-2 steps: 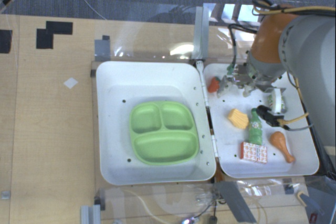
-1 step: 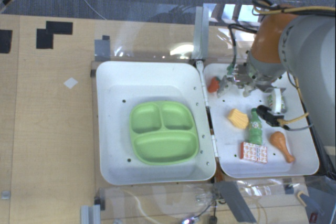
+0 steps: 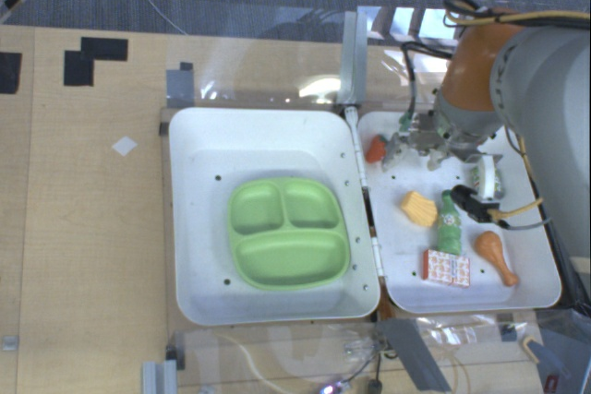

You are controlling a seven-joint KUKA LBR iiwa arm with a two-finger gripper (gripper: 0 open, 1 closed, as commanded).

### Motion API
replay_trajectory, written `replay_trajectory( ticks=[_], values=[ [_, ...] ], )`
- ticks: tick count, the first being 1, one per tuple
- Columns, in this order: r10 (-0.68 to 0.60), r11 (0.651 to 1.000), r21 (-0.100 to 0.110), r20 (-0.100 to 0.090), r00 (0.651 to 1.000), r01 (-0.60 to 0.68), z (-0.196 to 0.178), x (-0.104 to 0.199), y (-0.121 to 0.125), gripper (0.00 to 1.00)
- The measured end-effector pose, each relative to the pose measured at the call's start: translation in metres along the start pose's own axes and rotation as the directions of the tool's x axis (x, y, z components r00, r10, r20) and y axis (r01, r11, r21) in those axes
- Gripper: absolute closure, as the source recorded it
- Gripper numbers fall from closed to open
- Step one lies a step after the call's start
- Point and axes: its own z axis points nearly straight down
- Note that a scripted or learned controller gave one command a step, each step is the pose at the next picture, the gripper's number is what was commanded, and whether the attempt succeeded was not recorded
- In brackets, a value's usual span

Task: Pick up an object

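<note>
No legible text, brand or number from my remote station. Red-and-white packet point(image 3: 447, 268) in right bin point(image 3: 550, 289) carries printed pattern, too small for me to read. Green bottle point(image 3: 450, 226) just above it shows pale label, wording blurred. Black blocky patches point(image 3: 95, 58) on wooden bench point(image 3: 83, 244), far left, form no letter or numeral I can make out.

Divided plate point(image 3: 288, 232) is seated mid left bin point(image 3: 199, 198). In right bin point(image 3: 397, 268), taken from the wedge point(image 3: 418, 208): bottle point(image 3: 450, 231) at 4 o'clock, packet point(image 3: 447, 268) at 5, drumstick point(image 3: 496, 256) at the packet's 3, possibly a small fruit point(image 3: 374, 148) at 11.
</note>
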Motion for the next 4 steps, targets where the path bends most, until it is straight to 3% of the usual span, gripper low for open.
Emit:
replay_trajectory(
  ticks=[3, 4],
  values=[
    [0.0, 1.0, 0.003, 0.0, 1.0, 0.0, 0.001, 0.0, -0.001, 0.0],
    [0.005, 1.0, -0.011, 0.003, 1.0, -0.005, 0.011, -0.068, -0.031, 0.0]
  ],
)
